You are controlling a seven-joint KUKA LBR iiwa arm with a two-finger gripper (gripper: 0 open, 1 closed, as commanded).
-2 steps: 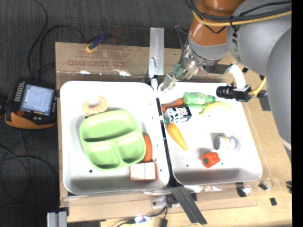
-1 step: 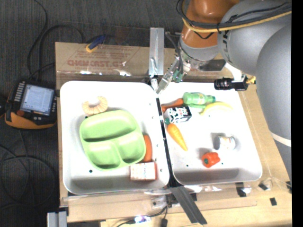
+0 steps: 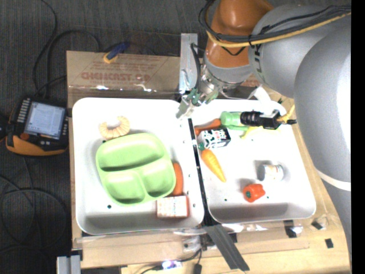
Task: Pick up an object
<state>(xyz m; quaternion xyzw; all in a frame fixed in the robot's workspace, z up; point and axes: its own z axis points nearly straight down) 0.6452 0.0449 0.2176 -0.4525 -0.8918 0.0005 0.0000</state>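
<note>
Though stocked with a green divided tray (image 3: 134, 167), a ring-shaped toy (image 3: 114, 127) and a small box (image 3: 172, 208), counts as the poorer source: left bin (image 3: 82, 153), with all of these well off to the left of the gripper (image 3: 189, 103). Hangs at the far end of the ridge between the two bins, above the rim. Cannot tell whether open or closed, and nothing visibly held. Just beside it, toward the near side and a touch right, in the right bin (image 3: 296, 170) — a black-and-white box (image 3: 217, 137), closest of all. Nearer the camera, a carrot (image 3: 213, 164), long axis slanting from upper left to lower right. Further right, well apart — a white jar (image 3: 271, 171) and a red pepper (image 3: 254, 192). Probably calls for a short reach toward the near side, slightly rightward.
</note>
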